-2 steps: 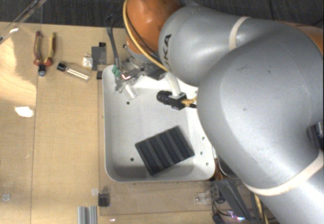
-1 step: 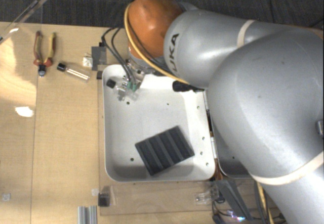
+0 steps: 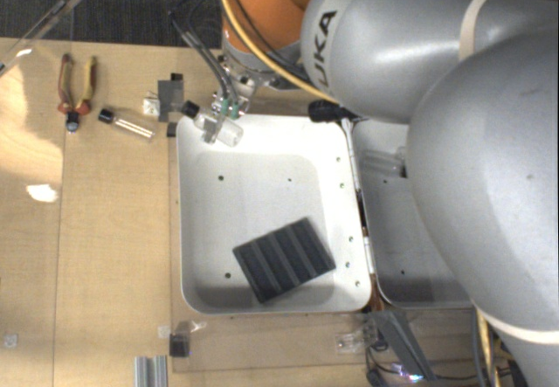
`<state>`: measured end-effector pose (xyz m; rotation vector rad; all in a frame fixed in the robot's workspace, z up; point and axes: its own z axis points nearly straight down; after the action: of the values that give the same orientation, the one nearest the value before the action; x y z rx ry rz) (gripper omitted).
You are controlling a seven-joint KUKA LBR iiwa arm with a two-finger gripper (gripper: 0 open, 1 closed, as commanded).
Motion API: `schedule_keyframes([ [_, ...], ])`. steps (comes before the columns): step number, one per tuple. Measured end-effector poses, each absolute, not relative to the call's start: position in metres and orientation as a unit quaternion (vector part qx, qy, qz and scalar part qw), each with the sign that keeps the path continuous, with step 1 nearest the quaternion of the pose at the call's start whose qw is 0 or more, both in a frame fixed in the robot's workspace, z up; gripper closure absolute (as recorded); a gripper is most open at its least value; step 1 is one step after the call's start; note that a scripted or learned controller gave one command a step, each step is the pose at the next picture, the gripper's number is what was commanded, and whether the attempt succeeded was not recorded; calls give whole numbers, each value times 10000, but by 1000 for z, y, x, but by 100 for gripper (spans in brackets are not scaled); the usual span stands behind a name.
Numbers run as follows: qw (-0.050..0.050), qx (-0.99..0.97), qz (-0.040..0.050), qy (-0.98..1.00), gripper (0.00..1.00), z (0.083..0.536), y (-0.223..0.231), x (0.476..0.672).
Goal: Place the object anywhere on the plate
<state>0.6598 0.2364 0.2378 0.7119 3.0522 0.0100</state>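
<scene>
The only readable lettering is the dark brand mark "KUKA", partly cut off by the curve, running up the grey casing of the arm [image 3: 367, 44] just right of its orange band, upper middle of the frame.

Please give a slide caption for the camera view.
KUKA arm above the left bin, which holds a dark ribbed block.

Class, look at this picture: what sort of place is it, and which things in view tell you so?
Most likely a robotics lab or test bench. A grey KUKA arm reaches over a shallow white bin holding a dark ridged block, and red-handled pliers lie on the wooden bench.
</scene>
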Motion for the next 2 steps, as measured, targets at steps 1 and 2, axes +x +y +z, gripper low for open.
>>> schedule_keyframes([
  [1, 63, 2264, 59, 9740, 100, 250, 238, 661],
  [2, 91, 2255, 87, 9742, 100, 262, 239, 662],
])
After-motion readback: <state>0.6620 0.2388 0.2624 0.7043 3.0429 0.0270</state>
